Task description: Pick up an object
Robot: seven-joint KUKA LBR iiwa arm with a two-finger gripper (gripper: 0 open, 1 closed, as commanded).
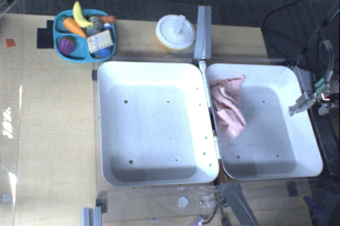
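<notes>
Pink cloth (pixel 228 105) well apart from fingers (pixel 297 108)

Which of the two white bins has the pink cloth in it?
The right bin, the one on the arm's side. The pink cloth lies crumpled against its left wall, next to the divider. The left bin shows just its bare white floor.
</notes>
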